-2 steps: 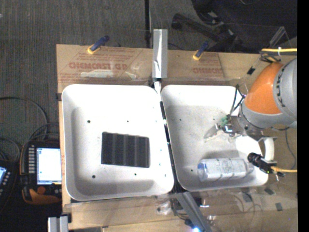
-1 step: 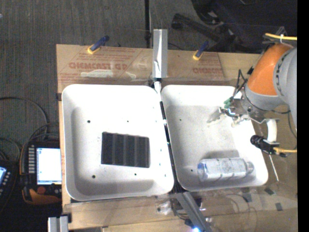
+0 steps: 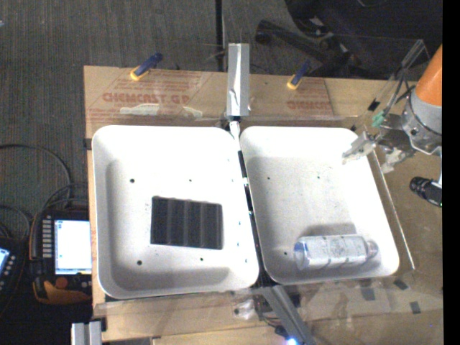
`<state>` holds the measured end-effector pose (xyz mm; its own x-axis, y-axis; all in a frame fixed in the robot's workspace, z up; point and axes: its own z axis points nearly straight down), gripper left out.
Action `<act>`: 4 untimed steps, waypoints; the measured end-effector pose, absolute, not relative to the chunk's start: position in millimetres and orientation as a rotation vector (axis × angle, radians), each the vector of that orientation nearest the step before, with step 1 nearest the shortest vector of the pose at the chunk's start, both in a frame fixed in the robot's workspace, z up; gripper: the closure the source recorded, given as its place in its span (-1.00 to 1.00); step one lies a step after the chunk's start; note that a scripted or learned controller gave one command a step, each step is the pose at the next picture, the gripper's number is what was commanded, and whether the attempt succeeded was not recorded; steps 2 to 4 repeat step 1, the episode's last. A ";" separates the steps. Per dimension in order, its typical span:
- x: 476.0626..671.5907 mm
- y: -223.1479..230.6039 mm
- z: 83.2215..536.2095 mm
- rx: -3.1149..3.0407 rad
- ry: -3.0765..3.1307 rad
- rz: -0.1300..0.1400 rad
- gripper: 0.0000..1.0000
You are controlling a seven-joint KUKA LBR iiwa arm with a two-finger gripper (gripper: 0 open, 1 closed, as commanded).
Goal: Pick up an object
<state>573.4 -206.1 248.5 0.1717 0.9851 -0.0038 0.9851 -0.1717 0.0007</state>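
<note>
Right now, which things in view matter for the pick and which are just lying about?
For the job:
- bottle lying on its side in the right bin
- dark ridged block lying flat in the left bin
- gripper over the right bin's far right rim

Lying about:
- two clamps on the board behind the bins
- handheld pendant left of the bench

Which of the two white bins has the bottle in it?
The right bin: a clear bottle lies on its side there. The left bin holds a dark ridged block.

Overhead light was even w/ soft shadows; white bins point(image 3: 302, 149) glared slightly, pic was grainy, low-res, edges dim.
</note>
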 end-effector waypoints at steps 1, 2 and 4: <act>483.3 -194.4 168.2 2.459 1.960 -0.003 -1.00; 483.3 -194.4 168.2 2.459 1.960 -0.003 -1.00; 483.3 -194.4 168.2 2.459 1.960 -0.003 -1.00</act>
